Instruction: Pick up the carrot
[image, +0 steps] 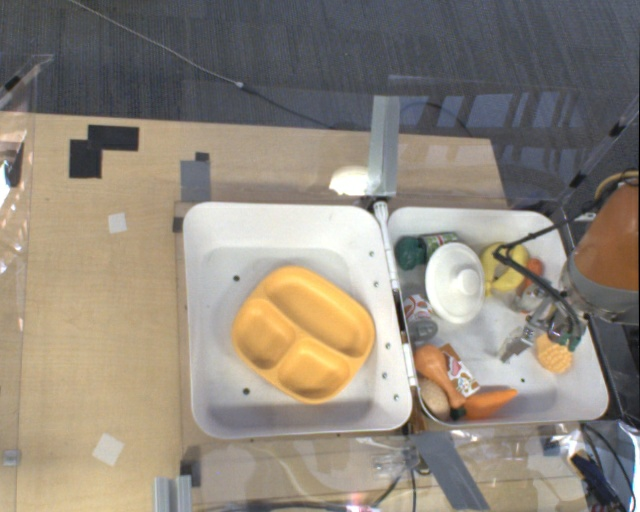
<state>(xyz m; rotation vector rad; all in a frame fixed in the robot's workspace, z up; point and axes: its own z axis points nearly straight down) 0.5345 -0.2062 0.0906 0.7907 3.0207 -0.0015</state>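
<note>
The carrot (489, 402) is orange with a dark stub at its left end. It lies flat near the front wall of the right bin (590, 395). My gripper (522, 343) hangs low over the right part of that bin, up and to the right of the carrot and apart from it. It is just left of a yellow textured piece (553, 354). Nothing can be made out in its grasp. The grey arm with its orange band (612, 245) comes in from the right edge.
In the right bin there are also a white bowl (455, 281), a green can (424, 247), a yellow and red toy (510, 268), an orange packet (447, 369) touching the carrot's left end, and a small round tin (421, 318). A yellow divided plate (303, 332) lies in the left bin (215, 250).
</note>
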